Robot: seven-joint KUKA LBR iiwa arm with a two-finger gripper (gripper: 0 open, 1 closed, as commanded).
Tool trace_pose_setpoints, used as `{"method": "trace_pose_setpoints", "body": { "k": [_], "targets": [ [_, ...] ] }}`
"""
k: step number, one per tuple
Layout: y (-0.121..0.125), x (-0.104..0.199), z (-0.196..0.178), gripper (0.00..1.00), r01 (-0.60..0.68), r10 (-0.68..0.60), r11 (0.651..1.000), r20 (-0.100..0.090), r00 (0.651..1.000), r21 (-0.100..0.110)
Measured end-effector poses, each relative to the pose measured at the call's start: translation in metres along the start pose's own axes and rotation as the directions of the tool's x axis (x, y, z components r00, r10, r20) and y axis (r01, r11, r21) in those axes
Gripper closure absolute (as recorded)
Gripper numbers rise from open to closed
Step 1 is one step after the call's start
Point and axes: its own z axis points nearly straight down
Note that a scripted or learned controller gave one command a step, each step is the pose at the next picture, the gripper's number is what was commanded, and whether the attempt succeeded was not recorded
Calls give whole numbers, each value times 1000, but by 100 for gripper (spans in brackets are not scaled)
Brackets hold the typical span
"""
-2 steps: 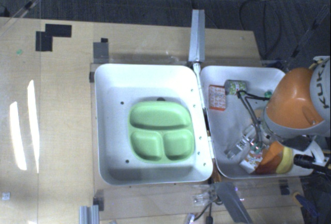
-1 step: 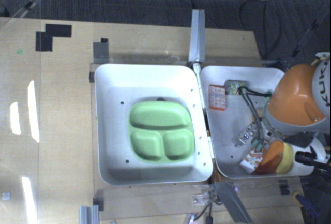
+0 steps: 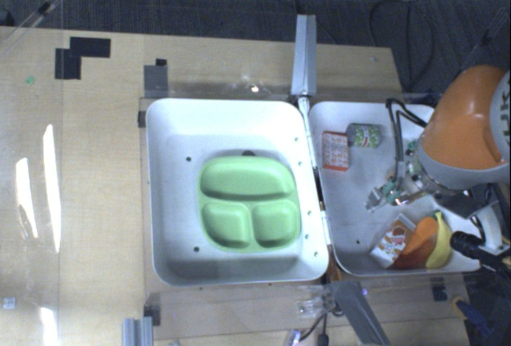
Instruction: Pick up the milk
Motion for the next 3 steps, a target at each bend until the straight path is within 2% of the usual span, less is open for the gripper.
{"method": "trace_pose_setpoints", "body": {
  "k": [1, 2, 3],
  "targets": [
    [0, 0, 0, 0, 1, -1, 1000, 1, 1000, 0],
    [-15, -31, 68, 0, 83, -83, 997, -1, 997, 2],
    [-27, -65, 97, 0, 35, -35, 999, 0, 999, -4]
  ]
}}
